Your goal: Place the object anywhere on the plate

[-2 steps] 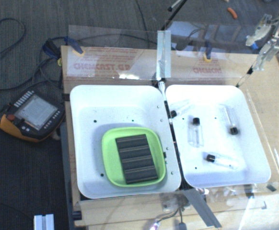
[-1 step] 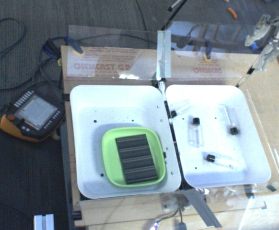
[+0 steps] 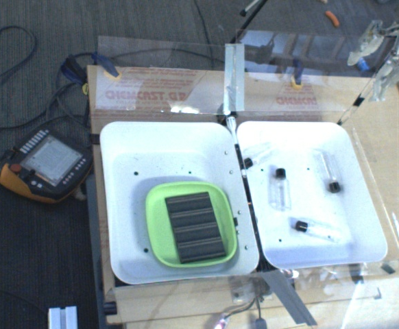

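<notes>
A square lime-green plate (image 3: 157, 214) lies in the left white bin (image 3: 124, 157), toward its front. A dark grey ridged block (image 3: 195, 227) rests flat on the plate, covering most of its middle and tilted slightly from the plate's edges.
The right white bin (image 3: 367, 204) holds several clear vials with black caps, among them one at the middle left (image 3: 279, 187), one at the back right (image 3: 327, 172) and one near the front (image 3: 314, 229). A clear panel (image 3: 165, 91) stands behind the bins. A teach pendant (image 3: 45, 164) lies on the floor to the left.
</notes>
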Controlling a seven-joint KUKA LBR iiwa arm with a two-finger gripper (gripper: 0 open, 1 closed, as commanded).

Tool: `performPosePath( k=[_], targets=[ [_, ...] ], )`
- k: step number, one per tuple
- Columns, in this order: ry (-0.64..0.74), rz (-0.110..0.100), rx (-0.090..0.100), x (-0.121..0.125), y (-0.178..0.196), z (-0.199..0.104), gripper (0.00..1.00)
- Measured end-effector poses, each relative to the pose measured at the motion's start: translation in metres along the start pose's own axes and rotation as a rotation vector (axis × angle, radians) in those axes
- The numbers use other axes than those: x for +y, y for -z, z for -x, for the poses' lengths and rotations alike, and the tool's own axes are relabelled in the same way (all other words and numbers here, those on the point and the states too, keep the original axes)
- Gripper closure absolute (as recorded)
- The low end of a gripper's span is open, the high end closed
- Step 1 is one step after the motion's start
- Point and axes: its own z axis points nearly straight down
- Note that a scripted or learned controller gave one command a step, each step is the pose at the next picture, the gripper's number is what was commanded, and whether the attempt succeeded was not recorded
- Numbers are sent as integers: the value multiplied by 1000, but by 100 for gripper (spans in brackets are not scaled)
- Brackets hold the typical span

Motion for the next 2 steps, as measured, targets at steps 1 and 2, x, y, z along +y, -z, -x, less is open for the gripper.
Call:
performPosePath(
  k=[1, 2],
  targets=[
    [230, 2, -1, 0, 0, 1, 0],
    [453, 3, -1, 0, -1, 1, 0]
  ],
)
